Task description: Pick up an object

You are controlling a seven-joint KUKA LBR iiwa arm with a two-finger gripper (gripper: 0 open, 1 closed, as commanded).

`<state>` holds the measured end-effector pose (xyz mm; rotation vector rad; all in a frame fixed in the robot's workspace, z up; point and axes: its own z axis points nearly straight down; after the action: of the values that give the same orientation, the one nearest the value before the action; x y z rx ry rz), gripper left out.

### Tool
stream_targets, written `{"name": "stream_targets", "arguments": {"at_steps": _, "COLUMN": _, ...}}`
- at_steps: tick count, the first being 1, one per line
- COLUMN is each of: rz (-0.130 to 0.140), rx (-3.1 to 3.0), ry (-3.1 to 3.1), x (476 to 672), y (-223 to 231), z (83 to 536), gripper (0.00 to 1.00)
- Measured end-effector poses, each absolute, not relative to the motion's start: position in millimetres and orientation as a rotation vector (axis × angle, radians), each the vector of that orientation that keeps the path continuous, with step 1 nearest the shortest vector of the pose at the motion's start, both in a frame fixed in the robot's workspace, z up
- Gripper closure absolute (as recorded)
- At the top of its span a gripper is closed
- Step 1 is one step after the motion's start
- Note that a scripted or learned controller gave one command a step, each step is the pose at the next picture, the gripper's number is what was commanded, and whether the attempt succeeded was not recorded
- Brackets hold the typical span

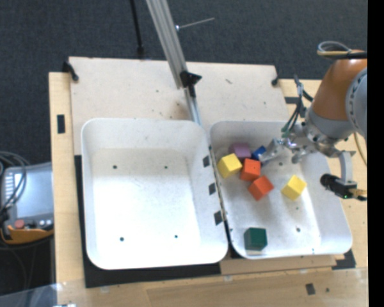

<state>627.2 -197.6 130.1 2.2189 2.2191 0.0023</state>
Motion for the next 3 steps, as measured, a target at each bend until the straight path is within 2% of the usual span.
{"name": "stream_targets", "arguments": {"at_steps": 1, "rz": 0.019, "rx": 2.204, "ry": 2.209, "x": 633.4, "y": -199.1, "z": 125.1, "gripper": 0.0}}
{"name": "stream_targets", "arguments": {"at_steps": 2, "rz": 0.025, "rx": 2.201, "ry": 2.204, "x": 635.1, "y": -200.1, "z": 136.6, "gripper": 1.0}}
{"name": "stream_targets", "arguments": {"at_steps": 3, "rz": 0.004, "rx": 2.213, "ry": 2.221, "x": 643.0, "y": -206.5, "z": 184.7, "gripper": 1.0}}
